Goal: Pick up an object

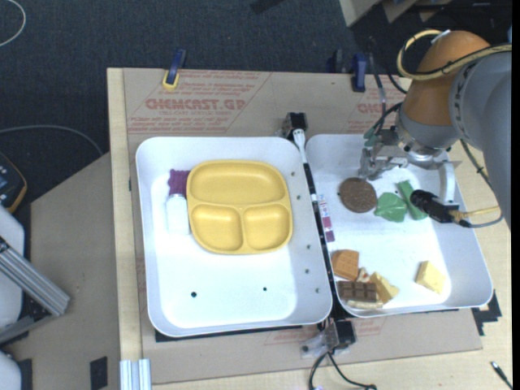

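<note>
Objects for picking lie in two white bins, and we take them from left to right. In the left bin (162, 299) we see a yellow divided tray (240, 205) with three compartments, lying flat toward the far side; just beside its left edge sit a small purple item (177, 180) and a white item (175, 214), too blurred for us to name. On the brown board (122, 136) under the bins we can read red lettering, "CHEMCAST G.P", printed above the left bin. In the right bin (479, 287) we find a round brown cookie-like disc (357, 195) near the far left part, with a green leaf-shaped piece (392, 207) just to its right. Along the near edge lie a tan waffle-like square (346, 263), a cluster of dark and light brown blocks (367, 290) and, well apart to the right, a yellow wedge (431, 276). The gripper (379, 159) hangs over the far part of the right bin, just above the disc; we cannot tell how it is set, and we see nothing clearly in its hold.
</note>
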